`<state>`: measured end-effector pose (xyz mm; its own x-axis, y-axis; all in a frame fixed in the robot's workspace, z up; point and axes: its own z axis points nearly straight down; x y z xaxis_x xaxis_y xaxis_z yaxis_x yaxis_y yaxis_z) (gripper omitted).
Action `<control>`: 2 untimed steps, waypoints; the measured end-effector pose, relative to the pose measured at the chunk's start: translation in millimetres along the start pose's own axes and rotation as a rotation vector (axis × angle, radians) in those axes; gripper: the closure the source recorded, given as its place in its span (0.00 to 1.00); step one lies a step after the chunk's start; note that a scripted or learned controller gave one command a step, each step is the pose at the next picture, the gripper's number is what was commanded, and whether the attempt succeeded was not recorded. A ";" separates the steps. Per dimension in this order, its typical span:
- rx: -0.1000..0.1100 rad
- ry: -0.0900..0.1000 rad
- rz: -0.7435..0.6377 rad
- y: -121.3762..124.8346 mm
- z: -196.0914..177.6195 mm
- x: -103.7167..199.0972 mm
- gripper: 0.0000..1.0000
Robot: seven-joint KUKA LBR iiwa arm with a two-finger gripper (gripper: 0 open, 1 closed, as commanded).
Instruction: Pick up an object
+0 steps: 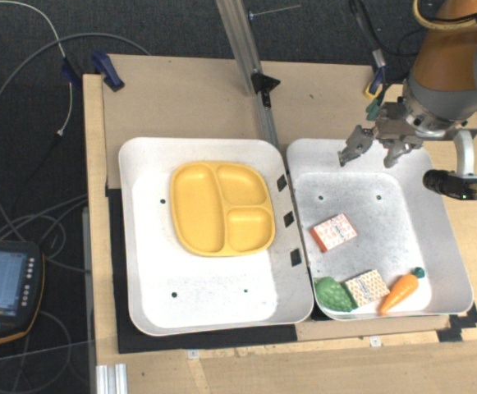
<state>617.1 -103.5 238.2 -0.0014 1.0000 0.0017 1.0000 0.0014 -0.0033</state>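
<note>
gripper (374, 152): fingers spread, nothing in them, over right bin (435, 220)
red box (334, 232): print too tiny to read
carrot (399, 292): front corner

Right bin (435, 220) centre open, toys (368, 290) front

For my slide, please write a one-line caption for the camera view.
Open gripper above right bin holding carrot, two small boxes; yellow tray in left bin.

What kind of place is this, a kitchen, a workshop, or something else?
Most likely a robotics lab bench set up for grasping trials, not a kitchen. A robot arm with its gripper open hangs over two white bins holding toy items such as a carrot, and a control pendant lies beside the bench.
</note>
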 end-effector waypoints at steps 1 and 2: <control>0.000 0.000 0.000 0.0 0.0 0.0 0.00; 0.005 0.000 0.001 -0.9 60.9 7.7 0.00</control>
<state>615.9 -95.7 177.4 -0.0008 1.0000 0.0021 1.0000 0.0008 -0.0085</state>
